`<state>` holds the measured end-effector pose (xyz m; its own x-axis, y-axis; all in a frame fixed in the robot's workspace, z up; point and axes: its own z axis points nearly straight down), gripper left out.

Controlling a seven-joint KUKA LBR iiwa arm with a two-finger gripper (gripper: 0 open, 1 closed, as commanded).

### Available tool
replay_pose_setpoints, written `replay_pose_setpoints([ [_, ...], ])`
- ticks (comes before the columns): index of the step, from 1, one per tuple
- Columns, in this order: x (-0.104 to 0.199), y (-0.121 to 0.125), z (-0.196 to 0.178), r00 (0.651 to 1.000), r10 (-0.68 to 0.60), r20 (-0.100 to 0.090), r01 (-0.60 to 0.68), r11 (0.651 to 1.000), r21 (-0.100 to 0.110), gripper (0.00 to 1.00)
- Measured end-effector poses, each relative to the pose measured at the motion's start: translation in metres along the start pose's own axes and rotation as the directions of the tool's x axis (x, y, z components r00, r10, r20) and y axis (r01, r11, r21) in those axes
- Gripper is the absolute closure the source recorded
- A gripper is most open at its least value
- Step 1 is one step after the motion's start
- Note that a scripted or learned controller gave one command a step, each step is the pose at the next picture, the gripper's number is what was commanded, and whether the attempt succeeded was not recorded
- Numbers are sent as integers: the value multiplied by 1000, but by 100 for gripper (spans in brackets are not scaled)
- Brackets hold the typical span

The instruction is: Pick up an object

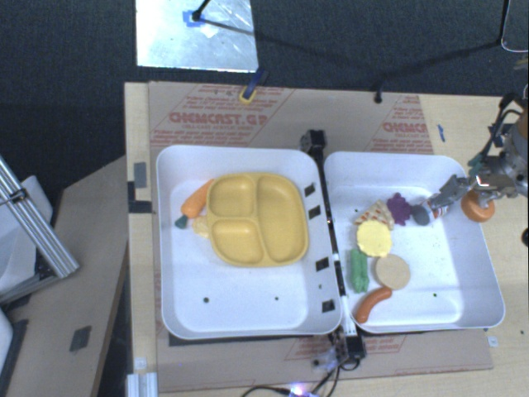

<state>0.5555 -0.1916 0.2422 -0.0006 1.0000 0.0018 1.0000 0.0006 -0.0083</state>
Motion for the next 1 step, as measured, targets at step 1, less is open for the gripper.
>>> replay_pose_setpoints([
  [1,0,2,-5,1000,-2,2,3,1000,-10,0],
])
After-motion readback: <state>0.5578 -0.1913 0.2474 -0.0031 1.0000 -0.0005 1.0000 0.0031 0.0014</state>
